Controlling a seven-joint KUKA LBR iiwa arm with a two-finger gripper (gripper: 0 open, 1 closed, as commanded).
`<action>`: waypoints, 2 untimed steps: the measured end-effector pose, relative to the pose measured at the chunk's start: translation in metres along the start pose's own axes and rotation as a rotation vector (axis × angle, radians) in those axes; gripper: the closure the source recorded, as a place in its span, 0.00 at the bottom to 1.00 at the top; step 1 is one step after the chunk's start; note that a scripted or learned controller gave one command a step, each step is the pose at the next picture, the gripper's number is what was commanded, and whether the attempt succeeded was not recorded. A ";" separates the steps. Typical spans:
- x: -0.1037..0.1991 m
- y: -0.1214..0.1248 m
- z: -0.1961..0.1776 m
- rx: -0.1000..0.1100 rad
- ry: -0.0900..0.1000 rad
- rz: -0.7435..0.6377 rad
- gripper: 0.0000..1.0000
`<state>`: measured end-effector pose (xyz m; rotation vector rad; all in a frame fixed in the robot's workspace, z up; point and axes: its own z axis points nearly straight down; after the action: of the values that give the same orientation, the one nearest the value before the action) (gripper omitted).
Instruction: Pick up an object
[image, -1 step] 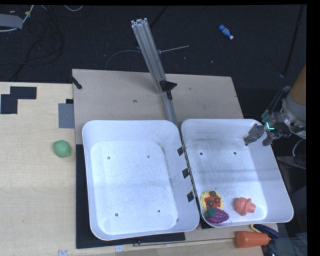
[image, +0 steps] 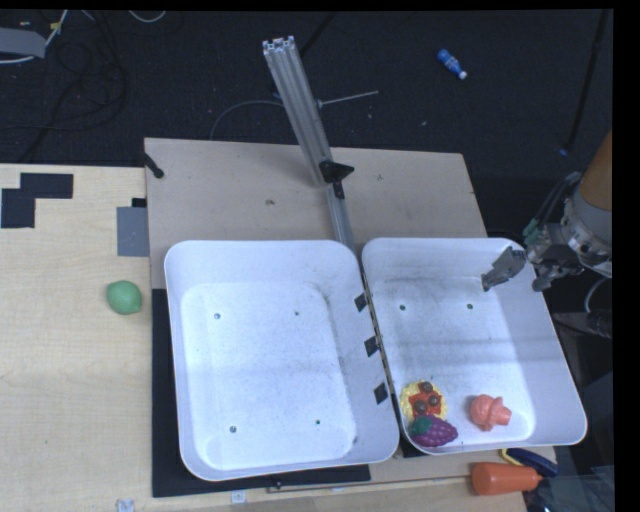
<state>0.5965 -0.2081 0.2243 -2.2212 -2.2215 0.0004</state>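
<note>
Hovering at right-centre frame, gripper (image: 522, 268), jaws spread, empty; advised: descend squarely over pink toy (image: 489, 411), lower right bin (image: 470, 330).

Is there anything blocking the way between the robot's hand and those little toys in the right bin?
Nothing visible does. The hand sits at the right bin's far right edge; bare white floor lies between it and the pink toy and purple-yellow toy near the front.

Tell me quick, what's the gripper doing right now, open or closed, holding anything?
Gripper: open, holding nothing, above the right bin's far right edge.
</note>
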 end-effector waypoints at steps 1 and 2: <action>-0.006 -0.001 0.045 0.004 0.001 0.000 0.00; -0.001 0.005 0.105 0.005 0.002 -0.001 0.00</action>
<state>0.6010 -0.2094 0.1190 -2.2165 -2.2195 0.0043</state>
